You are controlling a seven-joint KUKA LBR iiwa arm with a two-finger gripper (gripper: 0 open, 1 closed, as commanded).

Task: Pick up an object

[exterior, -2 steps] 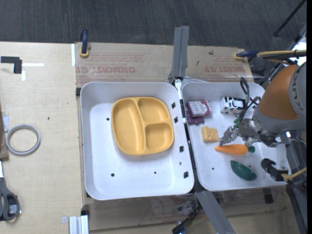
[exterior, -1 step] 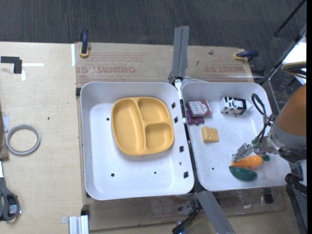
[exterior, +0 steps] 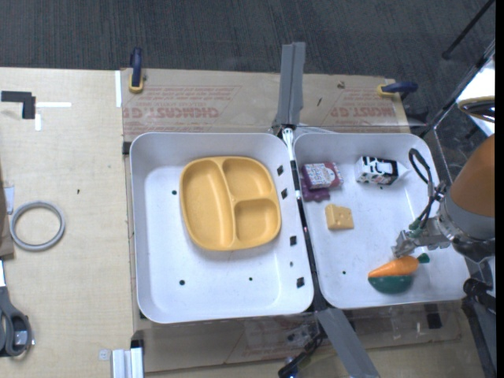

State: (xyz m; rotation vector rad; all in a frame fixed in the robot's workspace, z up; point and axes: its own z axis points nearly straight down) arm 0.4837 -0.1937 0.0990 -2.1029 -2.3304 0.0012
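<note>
the gripper (exterior: 409,244) is seen at about 4 o'clock in the right bin (exterior: 346,290), metallic and thin, poised just above a rounded orange-and-green toy carrot (exterior: 394,274); whether its pincer is wide or narrow cannot be told. a pale yellow wedge of cheese (exterior: 339,217) lies near centre, a purple packet (exterior: 320,176) at 11 o'clock, a black-and-white block (exterior: 378,170) at 1 o'clock. a smooth yellow divided plate (exterior: 230,203) is set in the left bin (exterior: 157,290).

Dark grey carpet (exterior: 236,14) lies beyond the pale wooden surface (exterior: 63,290), with brown cardboard (exterior: 205,105) along its far edge.
</note>
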